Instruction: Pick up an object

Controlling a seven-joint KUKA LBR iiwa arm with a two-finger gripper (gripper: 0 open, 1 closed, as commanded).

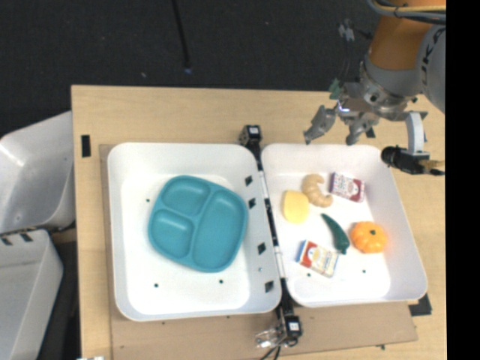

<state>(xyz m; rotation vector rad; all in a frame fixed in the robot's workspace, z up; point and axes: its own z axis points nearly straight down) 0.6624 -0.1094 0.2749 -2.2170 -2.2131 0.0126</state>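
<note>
My gripper (pixel 339 131) hangs open above the far edge of the right bin (pixel 397 276), its two fingers spread with nothing between them. Below it in that bin lie a tan croissant-shaped piece (pixel 318 190), a yellow lump (pixel 295 207), a small maroon and white carton (pixel 347 187), a dark green pepper (pixel 337 233), an orange pumpkin (pixel 368 237) and a small red and white box (pixel 318 258). All of them sit apart from the gripper.
The left bin (pixel 131 276) holds a teal divided plate (pixel 198 223). A black clip (pixel 250 134) sits at the far end of the seam between the bins, and a black fitting (pixel 405 159) juts over the right bin's far right corner.
</note>
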